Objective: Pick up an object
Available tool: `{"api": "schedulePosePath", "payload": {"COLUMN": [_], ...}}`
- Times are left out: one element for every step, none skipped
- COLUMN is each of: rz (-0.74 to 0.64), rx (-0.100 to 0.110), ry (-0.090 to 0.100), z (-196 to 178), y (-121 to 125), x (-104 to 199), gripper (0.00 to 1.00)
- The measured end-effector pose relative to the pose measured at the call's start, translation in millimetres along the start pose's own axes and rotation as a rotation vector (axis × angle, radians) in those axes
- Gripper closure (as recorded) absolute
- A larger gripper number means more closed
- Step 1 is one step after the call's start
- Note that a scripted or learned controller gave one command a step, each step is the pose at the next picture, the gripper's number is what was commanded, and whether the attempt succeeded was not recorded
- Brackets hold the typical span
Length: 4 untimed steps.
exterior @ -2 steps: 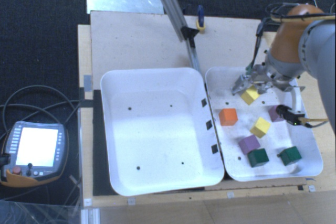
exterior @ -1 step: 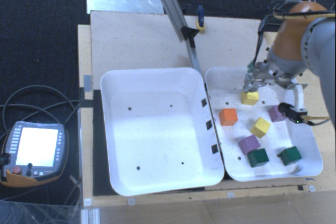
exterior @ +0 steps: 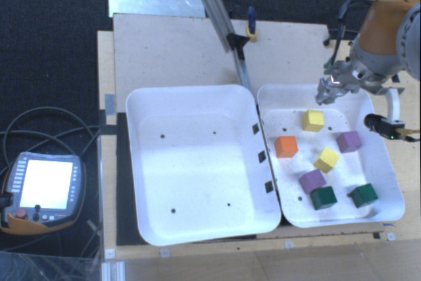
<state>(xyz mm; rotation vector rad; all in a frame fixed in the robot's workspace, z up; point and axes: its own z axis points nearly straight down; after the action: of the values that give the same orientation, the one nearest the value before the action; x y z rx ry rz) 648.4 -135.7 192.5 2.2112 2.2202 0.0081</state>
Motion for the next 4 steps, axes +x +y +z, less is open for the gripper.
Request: {"api": "schedulePosePath", "payload": {"rz": [0.001,0.000,-0.005,-0.008], "rx": [0.000,0.005,0.008,0.006], "ry": [0.000,0.001,0.003,0.005], "z": [-59,-67,-52,-52], "y": [-4,-3,0,6], "x": [-8,-8,43,105], "gripper": [1.00,1.00,1.00,1.00]}}
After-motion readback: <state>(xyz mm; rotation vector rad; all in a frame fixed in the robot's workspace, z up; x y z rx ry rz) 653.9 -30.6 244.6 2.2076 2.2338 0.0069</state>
